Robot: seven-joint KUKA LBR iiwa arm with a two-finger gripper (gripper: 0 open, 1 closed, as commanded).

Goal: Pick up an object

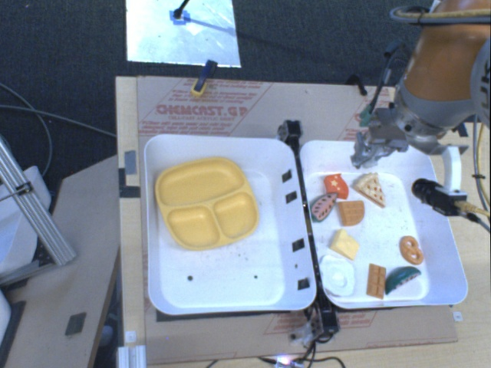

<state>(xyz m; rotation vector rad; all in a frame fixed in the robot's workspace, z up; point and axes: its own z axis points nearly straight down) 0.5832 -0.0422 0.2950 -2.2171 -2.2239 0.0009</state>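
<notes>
Several toy food pieces lie in the right bin (pixel 437 282): a red piece (pixel 335 184), a pizza-like wedge (pixel 370 188), a watermelon slice (pixel 323 205), a brown toast (pixel 351 212), a yellow cheese block (pixel 344 244), a pretzel (pixel 410 249), a white egg (pixel 337 274), a brown cracker (pixel 375 280) and a dark green slice (pixel 402 278). My gripper (pixel 366 156) hangs over the far part of this bin, just behind the red piece and the wedge. Nothing shows in its grasp.
The left bin (pixel 184 290) holds a yellow divided plate (pixel 205 202). A black divider with clips (pixel 301 205) runs between the bins. A black cylinder (pixel 433 194) juts over the right bin's right side. The arm's orange and grey body (pixel 449 52) looms at the upper right.
</notes>
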